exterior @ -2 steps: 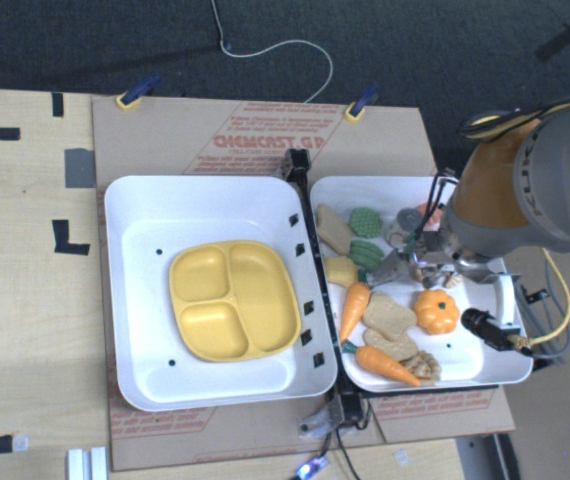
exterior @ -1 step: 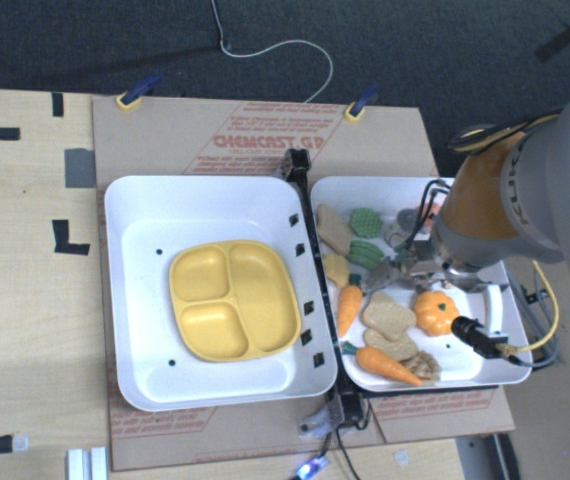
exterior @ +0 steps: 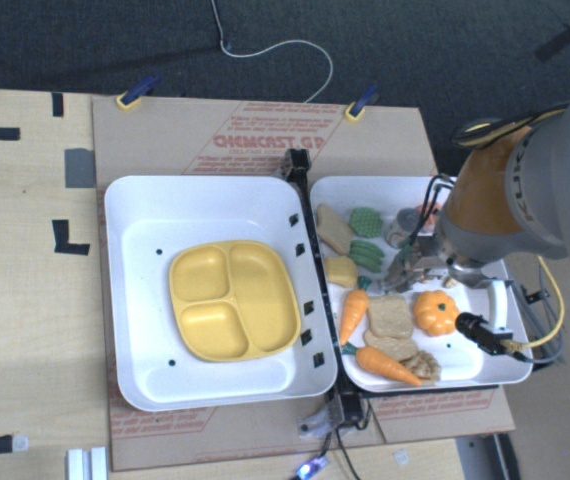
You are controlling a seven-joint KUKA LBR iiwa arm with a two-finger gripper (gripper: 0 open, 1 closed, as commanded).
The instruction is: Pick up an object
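While I cannot tell how my fingers (exterior: 405, 271) stand, they hang low in the right bin (exterior: 485, 373), just beside the bread slice (exterior: 390, 318), pumpkin (exterior: 433, 311) and carrots (exterior: 353, 313).

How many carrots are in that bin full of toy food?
2. One carrot lies at the left side of the right bin, beside the bread slice. The other carrot lies along the bin's near edge. The gripper may hide others.
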